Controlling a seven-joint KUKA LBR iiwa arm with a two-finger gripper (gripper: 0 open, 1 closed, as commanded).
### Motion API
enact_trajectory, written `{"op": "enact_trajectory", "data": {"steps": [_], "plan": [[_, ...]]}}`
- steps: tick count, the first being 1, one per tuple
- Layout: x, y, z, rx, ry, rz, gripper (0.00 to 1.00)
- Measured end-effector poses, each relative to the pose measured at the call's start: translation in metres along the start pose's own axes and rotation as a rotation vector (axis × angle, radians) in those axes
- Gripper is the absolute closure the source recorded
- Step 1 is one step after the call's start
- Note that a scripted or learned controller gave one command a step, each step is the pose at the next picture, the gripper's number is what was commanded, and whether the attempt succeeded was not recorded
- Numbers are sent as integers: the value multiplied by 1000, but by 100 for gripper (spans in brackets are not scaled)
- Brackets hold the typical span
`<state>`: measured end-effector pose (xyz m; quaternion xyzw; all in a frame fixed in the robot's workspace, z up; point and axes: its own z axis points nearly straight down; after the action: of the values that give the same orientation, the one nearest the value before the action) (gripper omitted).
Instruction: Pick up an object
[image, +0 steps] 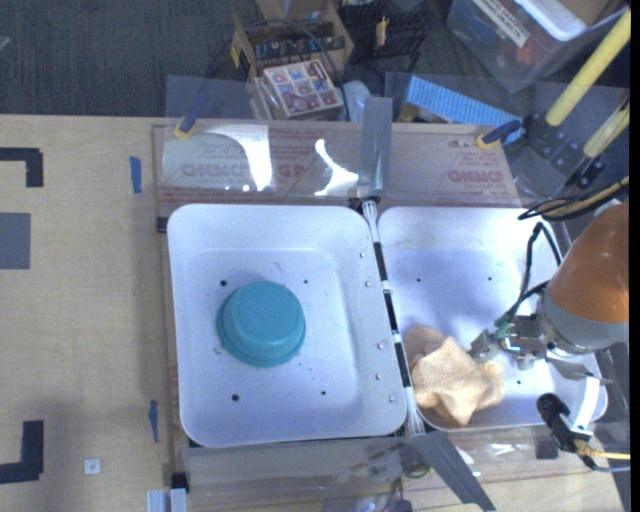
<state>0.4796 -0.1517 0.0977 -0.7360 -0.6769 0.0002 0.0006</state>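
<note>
A tan, crumpled sponge-like lump (452, 380) lies in the front left corner of the right bin (450, 250), against the divider. My gripper (497, 345) hangs just over the lump's upper right edge, reaching in from the right beneath the orange band of the arm (597, 285). Whether it touches the lump is unclear. A teal bowl (262, 322) sits upside down in the middle of the left bin (200, 240), far from the gripper.
The bins meet at a raised divider (385, 300). A transparent panel with tape stands behind them (340, 165). Black cables (535, 240) loop over the right bin's far right side. Boxes and clutter lie beyond the bench.
</note>
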Motion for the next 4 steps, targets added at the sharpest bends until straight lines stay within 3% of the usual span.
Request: {"op": "enact_trajectory", "data": {"steps": [1, 2, 3, 4], "plan": [[-21, 1, -39, -3, -2, 172, 0], [23, 0, 9, -9, -2, -114, 0], [23, 0, 9, -9, -2, -115, 0], [23, 1, -2, -13, -2, -113, 100]]}}
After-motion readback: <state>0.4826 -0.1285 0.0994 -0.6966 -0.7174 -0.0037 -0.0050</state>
